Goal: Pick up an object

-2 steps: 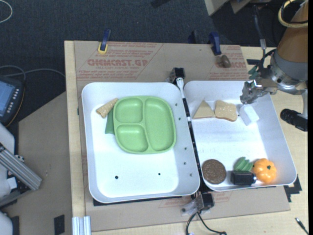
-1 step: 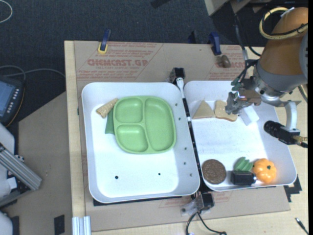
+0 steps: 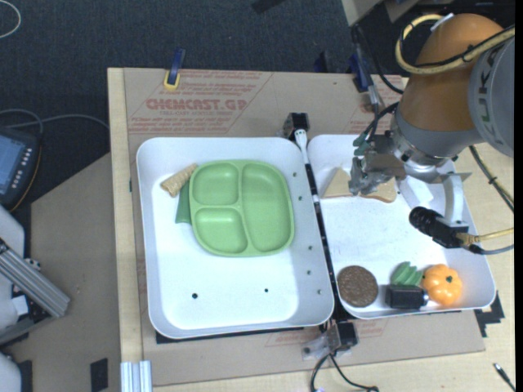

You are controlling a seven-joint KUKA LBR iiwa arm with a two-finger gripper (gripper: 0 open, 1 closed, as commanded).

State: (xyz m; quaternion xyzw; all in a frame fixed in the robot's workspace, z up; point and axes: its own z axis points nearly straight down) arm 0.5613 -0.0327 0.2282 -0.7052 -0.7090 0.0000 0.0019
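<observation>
1. The gripper (image 3: 365,175) sits low over the right bin (image 3: 384,239), at its upper left corner; whether it is open or closed cannot be told.
2. A tan bread-like piece (image 3: 337,184) lies touching or just under it.
3. A brown disc (image 3: 358,286), green piece (image 3: 406,273), black item (image 3: 405,298) and orange pumpkin (image 3: 444,285) line the bin's lower edge.
4. The left bin (image 3: 221,288) holds a green divided plate (image 3: 242,206).

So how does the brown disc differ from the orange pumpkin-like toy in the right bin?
The brown disc is flat, round and dark speckled brown; the orange toy is plump, lobed and bright, with a dark spot on top. The disc lies apart at the bin's near-left corner; the toy sits farther right, against a green piece. Both rest along the right bin's near edge, away from the gripper.
</observation>
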